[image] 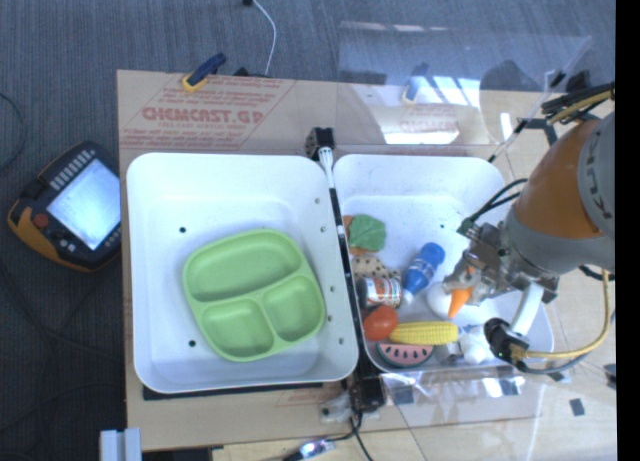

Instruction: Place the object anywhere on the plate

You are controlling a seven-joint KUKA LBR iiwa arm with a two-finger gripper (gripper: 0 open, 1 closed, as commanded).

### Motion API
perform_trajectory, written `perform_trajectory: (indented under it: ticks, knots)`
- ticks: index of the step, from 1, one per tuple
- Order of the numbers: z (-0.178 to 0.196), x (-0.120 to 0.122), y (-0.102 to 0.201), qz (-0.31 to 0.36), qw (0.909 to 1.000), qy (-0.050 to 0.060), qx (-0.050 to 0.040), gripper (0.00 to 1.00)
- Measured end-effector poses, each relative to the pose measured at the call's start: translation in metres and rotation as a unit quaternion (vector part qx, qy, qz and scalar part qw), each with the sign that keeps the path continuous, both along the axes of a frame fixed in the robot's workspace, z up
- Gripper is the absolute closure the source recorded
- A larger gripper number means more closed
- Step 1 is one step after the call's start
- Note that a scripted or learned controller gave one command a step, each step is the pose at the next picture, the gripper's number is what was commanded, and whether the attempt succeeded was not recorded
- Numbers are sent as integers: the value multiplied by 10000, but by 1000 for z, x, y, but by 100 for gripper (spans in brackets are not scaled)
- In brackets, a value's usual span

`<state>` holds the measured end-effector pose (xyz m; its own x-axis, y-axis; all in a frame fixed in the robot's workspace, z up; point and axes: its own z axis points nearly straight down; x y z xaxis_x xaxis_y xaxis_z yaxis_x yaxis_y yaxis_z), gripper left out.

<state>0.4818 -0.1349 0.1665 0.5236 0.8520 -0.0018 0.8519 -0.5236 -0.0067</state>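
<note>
From above, the gripper (462,294) hangs low in the right bin (470,177), beside an orange carrot (457,301) and a white egg (439,301) (whether it grips anything, I cannot tell). The green divided plate (254,293) sits in the left bin (160,249).

Green three-compartment plate (255,294) lies flat in left bin (160,249).

A robotics lab: the counter (200,114) is a board on grey carpet (120,9), carrying 2 white bins (160,209). A teach pendant (70,207) with a lit screen lies on the carpet at left, and loose cables (262,19) trail across the floor.
</note>
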Motion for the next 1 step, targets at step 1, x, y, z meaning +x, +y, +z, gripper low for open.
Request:
perform_trajectory:
  ticks: [1]
  knots:
    - [93, 17, 121, 614, 9981, -39, 3, 100]
